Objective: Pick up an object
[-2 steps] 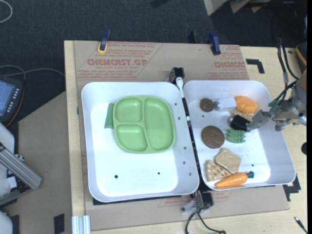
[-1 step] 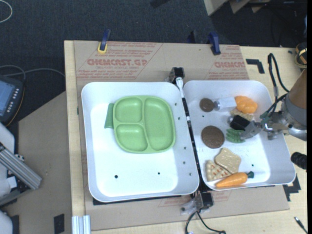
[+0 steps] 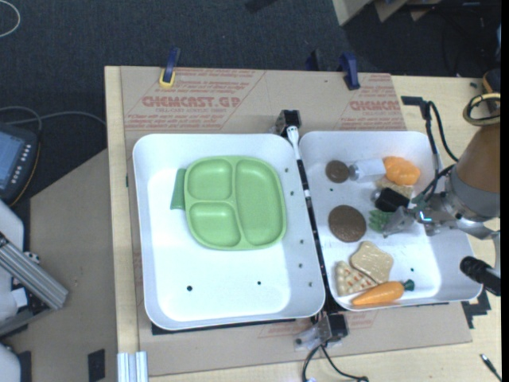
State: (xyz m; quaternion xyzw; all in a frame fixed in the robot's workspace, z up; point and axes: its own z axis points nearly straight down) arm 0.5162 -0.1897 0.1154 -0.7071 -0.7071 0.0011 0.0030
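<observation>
My gripper (image 3: 400, 220) reaches in from the right and hangs low over the middle of the right bin (image 3: 421, 146). Just left of its tip lie a small dark green thing (image 3: 377, 222) and a large brown disc (image 3: 347, 223). Behind it rests an orange piece (image 3: 400, 169), with a clear thing (image 3: 367, 168) and a small brown disc (image 3: 337, 171) further left. Towards the front lie a pale cracker (image 3: 373, 259), a waffle piece (image 3: 347, 277) and an orange carrot (image 3: 379, 294). I cannot tell whether anything is between the gripper's parts.
The left bin (image 3: 159, 237) holds a green divided plate (image 3: 235, 201). Both bins stand on a cardboard sheet (image 3: 238, 94) clamped at the back. A dark ridge (image 3: 306, 205) separates the bins.
</observation>
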